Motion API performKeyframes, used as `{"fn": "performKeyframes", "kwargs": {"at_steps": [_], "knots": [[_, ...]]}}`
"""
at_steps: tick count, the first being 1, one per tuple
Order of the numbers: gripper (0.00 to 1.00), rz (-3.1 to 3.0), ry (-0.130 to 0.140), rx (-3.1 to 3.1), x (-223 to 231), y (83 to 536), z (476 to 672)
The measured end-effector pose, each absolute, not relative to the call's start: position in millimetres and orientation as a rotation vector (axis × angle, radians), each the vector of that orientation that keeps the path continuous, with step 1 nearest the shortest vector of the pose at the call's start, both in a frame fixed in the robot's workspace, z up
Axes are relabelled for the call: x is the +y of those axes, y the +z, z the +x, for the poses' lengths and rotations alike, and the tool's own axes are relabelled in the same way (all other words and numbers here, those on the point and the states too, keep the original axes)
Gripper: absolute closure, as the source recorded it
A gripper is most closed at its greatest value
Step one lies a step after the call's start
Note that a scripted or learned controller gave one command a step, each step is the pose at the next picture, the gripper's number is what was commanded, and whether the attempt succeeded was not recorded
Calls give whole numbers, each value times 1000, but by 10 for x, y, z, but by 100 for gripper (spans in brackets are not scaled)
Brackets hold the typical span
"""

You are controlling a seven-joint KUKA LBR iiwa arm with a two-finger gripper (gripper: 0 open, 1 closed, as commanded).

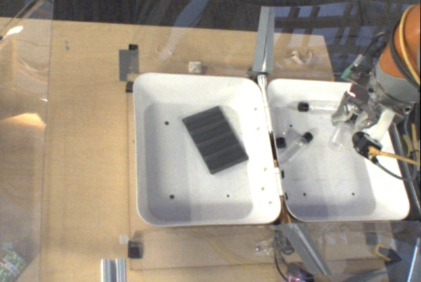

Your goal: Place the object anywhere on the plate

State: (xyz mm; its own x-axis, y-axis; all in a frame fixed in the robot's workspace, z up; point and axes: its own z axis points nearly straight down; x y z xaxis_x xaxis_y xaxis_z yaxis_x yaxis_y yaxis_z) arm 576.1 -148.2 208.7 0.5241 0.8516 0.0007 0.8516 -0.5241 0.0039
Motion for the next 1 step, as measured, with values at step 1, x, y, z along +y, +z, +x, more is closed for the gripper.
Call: {"fn": "performKeyframes", "kwargs": {"at_steps": [1], "knots": [[100, 2887, 2, 1233, -1702, 2291, 6226]]}}
